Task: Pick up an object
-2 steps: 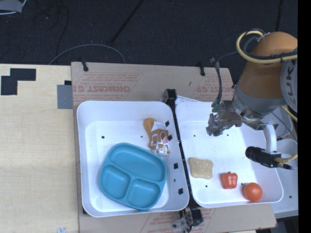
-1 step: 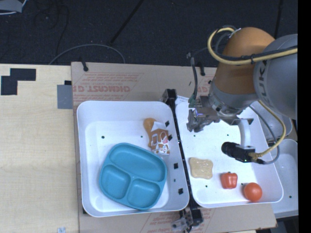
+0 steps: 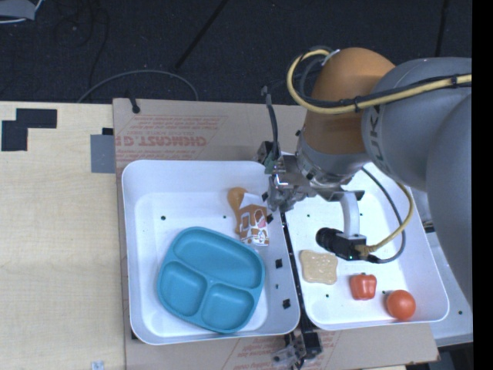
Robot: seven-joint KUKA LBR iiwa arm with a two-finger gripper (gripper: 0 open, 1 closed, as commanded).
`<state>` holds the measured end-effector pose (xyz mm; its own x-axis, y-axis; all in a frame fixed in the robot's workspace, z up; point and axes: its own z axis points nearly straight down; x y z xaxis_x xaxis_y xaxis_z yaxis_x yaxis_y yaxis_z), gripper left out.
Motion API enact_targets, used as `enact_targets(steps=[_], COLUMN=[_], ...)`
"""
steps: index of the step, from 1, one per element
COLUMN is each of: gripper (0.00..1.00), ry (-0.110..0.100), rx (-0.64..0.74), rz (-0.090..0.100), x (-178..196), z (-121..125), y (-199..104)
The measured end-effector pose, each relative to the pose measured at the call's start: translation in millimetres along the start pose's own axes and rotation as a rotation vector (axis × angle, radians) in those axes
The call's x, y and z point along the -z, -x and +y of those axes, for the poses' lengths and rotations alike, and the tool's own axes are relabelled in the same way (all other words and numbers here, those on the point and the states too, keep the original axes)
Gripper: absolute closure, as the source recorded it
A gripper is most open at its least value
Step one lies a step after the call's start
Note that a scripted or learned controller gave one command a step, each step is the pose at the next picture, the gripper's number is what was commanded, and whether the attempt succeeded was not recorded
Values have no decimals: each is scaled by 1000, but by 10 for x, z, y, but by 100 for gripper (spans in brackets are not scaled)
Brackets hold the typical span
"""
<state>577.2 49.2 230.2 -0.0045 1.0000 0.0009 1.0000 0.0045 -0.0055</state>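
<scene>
Dark floor (image 3: 154, 29), pale wooden bench (image 3: 54, 245)

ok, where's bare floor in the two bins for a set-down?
Left bin: bare strip along its left and back walls, beyond the blue tray. Right bin: bare front-left corner, below the toast. Crowded: the divider, around the gripper and packet.

Even overhead light, soft shadows, slight blur.
</scene>
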Motion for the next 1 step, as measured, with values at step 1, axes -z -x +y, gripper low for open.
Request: enact_targets(steps=[1], gripper=[100], ry=[3], rx=[-1], rz=[-1], x=[-67], z=[140], y=[-549])
